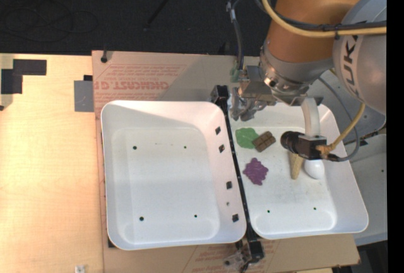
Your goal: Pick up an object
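Note:
My gripper (242,111) hangs over the far left corner of the right bin (315,221), close to the wall between the two bins. Just below it in that bin lie a green piece (246,137) and a small brown block (264,140) side by side. Nearer the front is a purple grape-like cluster (255,171). Further right lie a tan cone (295,166) and a white ball (314,169), touching each other. I see nothing held in the gripper.
The left bin (164,227) stands against the right one, with black clips (228,185) along their shared wall. A wooden bench top (44,171) stretches away to the left. The arm's bulky orange-banded wrist (309,7) looms over the right bin's far side.

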